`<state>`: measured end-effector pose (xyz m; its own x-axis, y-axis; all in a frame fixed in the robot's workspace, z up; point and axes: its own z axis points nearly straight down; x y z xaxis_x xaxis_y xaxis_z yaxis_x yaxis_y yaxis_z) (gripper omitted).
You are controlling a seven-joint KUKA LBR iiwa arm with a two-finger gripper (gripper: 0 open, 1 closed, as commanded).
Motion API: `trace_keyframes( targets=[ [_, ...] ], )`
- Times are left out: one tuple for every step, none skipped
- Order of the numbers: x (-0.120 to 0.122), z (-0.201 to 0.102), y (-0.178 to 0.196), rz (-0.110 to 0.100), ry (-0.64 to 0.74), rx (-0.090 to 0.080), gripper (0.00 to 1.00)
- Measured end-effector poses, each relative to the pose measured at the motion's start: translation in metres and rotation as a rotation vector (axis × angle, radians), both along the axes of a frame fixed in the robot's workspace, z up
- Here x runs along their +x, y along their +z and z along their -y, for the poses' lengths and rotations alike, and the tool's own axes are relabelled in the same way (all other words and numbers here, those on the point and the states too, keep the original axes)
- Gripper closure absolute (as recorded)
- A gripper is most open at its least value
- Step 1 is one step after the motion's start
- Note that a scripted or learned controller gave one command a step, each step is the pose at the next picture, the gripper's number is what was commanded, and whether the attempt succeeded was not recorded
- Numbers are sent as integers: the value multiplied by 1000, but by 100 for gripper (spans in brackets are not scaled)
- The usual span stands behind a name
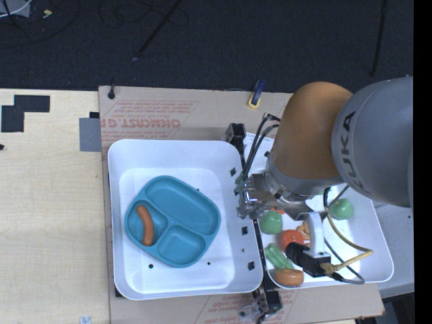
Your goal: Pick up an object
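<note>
bins (121, 181) white | plate (196, 211) teal | sausage (145, 224) orange-brown | arm (378, 140) grey, orange band | ball (341, 209) green

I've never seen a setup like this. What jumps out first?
The big grey and orange robot arm looms over the right bin, above a jumble of small green and orange toys. In the left bin sits a blue divided plate with an orange sausage in one compartment.
</note>
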<state>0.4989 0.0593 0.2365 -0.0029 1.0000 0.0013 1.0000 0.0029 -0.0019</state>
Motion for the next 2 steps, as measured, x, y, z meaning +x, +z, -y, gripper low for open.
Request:
trace_keyframes(
  targets=[
    [-8, 3, -5, -3, -5, -2, 100],
    [-5, -1, -12, -4, -3, -2, 100]
  ],
)
